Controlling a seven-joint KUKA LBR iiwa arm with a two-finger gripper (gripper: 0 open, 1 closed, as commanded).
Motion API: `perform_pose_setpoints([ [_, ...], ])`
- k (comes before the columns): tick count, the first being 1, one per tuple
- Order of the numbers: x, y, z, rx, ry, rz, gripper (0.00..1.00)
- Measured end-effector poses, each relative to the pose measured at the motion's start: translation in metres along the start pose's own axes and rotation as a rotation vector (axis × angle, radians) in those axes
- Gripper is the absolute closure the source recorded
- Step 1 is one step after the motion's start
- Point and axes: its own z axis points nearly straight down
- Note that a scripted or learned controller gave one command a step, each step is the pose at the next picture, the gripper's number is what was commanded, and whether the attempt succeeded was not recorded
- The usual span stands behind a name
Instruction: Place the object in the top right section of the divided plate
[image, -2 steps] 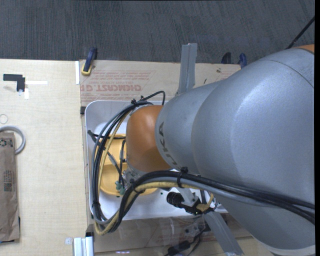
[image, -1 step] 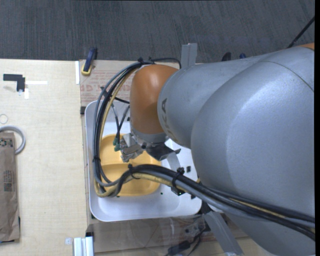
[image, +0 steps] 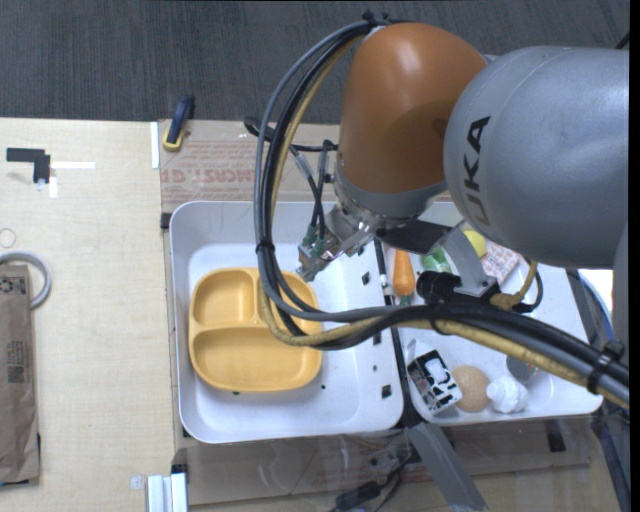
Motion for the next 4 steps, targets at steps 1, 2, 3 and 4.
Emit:
perform_pose_setpoints([
  [1,0.055,0.01,0.088,0.002,0.002,-0.084,1.0],
  [2,0.06,-0.017,0.092,0.002,0.001,-0.141,1.0],
  [3,0.068,-0.015,0.21,-0.001,0.002,0.134,1.0],
  [4,0.065,-0.018,0.146,0.0,0.001,-0.145,1.0],
])
